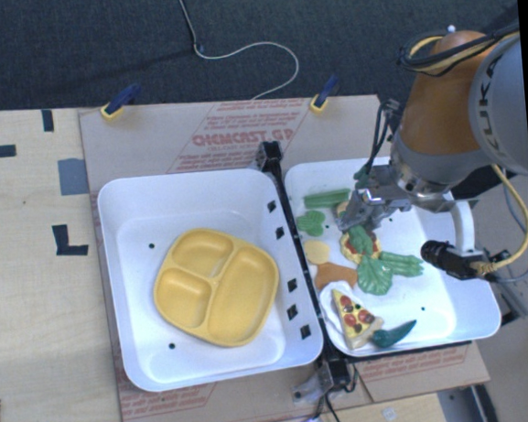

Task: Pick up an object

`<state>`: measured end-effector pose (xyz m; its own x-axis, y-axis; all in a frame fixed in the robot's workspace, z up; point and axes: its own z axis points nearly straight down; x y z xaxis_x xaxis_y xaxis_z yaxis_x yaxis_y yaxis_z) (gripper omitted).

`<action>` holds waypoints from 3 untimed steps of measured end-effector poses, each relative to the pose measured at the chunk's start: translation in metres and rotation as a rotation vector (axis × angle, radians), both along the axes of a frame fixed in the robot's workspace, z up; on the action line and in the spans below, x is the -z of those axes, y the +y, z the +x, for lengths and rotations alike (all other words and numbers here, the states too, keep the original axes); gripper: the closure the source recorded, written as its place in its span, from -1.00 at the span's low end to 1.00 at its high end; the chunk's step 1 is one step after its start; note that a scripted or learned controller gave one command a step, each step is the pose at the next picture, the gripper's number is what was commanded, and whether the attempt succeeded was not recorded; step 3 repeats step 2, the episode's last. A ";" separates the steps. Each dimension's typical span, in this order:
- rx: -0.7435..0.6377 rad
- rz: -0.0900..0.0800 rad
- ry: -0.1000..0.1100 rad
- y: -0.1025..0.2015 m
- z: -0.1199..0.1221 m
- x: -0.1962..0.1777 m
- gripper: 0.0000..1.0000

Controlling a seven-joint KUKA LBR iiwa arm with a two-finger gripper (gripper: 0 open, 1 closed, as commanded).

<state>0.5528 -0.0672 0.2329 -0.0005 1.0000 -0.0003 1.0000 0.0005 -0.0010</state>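
Gripper (363, 208), state unclear, just above small red-and-green toy food (352, 244) in the right-hand white bin (467, 325)

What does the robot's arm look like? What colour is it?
The arm is fat and round. It is grey, with a big shiny orange band above the wrist. Letters are printed on the grey part. Thin black cables run down beside it to the small grey metal gripper.
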 end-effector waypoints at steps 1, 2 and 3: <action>-0.001 0.000 0.002 0.006 0.010 0.013 1.00; 0.000 0.000 0.002 0.001 0.007 0.015 1.00; 0.000 0.000 0.002 0.001 0.007 0.015 1.00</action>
